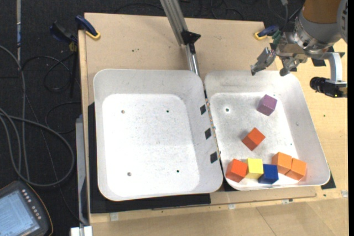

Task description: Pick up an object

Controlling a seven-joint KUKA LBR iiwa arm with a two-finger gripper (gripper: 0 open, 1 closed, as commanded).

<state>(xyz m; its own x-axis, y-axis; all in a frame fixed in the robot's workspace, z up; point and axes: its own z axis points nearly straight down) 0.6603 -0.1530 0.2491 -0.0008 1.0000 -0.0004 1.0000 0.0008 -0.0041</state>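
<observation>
Camera view: gripper [275,65] hangs over the far rim of the right bin [310,119], fingers spread apart with nothing between them. In that bin — a purple cube [267,104] near the far end, an orange cube [253,138] mid-floor. Along the near wall, a tight row: orange-red cube [237,169], yellow cube [255,166], blue cube [270,173], then two orange cubes [290,165] touching. Left bin [105,119] sits just beside — rims meeting.

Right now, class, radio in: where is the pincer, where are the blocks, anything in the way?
Pincer open, holding nothing, above right bin's far rim. Purple block nearest, alone. Orange block mid-bin; other blocks crowded at near wall. Nothing between pincer and purple block.
</observation>
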